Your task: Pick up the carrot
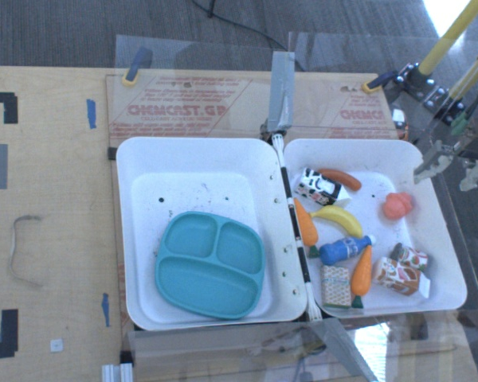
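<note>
Orange carrot (362, 270) is noted well down-left of the gripper (446, 173), its long axis lying near-vertical in view; fingers are spread, nothing held.

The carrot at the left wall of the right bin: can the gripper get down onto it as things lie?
Probably yes. The carrot lies uncovered from above, though the bin wall and the banana crowd its sides. The gripper hangs at the bin's right edge.
</note>
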### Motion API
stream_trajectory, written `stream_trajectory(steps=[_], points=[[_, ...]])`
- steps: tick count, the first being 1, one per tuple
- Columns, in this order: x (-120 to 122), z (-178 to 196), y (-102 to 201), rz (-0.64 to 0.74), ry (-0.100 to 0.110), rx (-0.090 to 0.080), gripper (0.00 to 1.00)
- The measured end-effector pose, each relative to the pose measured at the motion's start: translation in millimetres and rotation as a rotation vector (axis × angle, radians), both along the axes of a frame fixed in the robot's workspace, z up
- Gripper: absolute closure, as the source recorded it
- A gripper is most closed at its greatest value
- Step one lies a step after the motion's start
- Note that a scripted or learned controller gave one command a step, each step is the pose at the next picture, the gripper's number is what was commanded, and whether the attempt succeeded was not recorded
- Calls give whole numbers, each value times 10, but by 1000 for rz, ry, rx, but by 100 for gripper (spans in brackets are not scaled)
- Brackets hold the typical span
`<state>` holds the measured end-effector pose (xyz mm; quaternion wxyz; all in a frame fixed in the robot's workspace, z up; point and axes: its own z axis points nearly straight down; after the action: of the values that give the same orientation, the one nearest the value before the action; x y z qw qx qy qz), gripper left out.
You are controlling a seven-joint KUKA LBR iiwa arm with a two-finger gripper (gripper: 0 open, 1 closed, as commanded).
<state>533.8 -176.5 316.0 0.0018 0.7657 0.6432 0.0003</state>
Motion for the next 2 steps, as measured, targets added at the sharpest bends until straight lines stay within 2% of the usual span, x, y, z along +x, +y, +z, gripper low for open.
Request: stream_trajectory(steps=[1,2], points=[[-299,-1874,311,-81,-12,2,0],[-197,-2275,-221,-72,-9,0,0]])
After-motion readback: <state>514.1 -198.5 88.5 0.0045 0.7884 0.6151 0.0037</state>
